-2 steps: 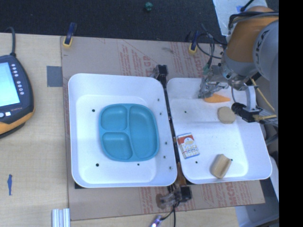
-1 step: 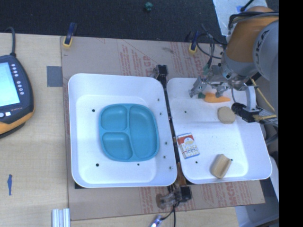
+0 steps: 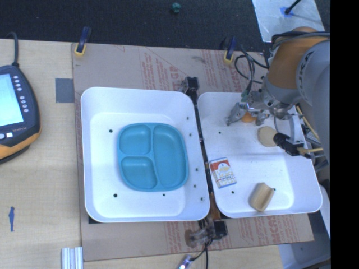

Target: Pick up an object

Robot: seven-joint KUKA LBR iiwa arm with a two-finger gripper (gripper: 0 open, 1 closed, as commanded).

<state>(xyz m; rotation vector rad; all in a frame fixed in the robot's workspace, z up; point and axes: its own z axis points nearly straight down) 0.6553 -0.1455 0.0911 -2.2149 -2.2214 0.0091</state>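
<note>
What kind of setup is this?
Likely a robotics lab bin-picking cell: grey KUKA arm with orange band over two shallow white bins, clamped cardboard sheet, and a teach pendant.

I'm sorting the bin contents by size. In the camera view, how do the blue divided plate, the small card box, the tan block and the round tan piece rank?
1. blue divided plate
2. small card box and tan block, too alike to rank
3. round tan piece, partly hidden by the arm

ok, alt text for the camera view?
Grey arm's tool hangs over the right bin, which holds a small card box and two tan pieces; the left bin holds a blue divided plate.
</note>
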